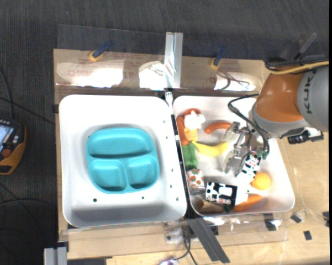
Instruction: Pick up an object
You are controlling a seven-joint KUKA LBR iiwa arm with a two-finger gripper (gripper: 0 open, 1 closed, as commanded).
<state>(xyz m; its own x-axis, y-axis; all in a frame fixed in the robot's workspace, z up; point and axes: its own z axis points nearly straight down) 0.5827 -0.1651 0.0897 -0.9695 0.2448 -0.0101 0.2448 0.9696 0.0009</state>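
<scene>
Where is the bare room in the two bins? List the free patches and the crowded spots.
Left bin: a bare white floor rings the blue tray, widest along its left and near sides. Right bin: crowded. Toys fill its left side and near edge, from the banana to the orange ball, with the gripper over the middle. The far right corner looks barest.

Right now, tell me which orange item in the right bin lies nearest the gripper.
The orange ball, just below-right of the gripper; the others lie farther off.
</scene>
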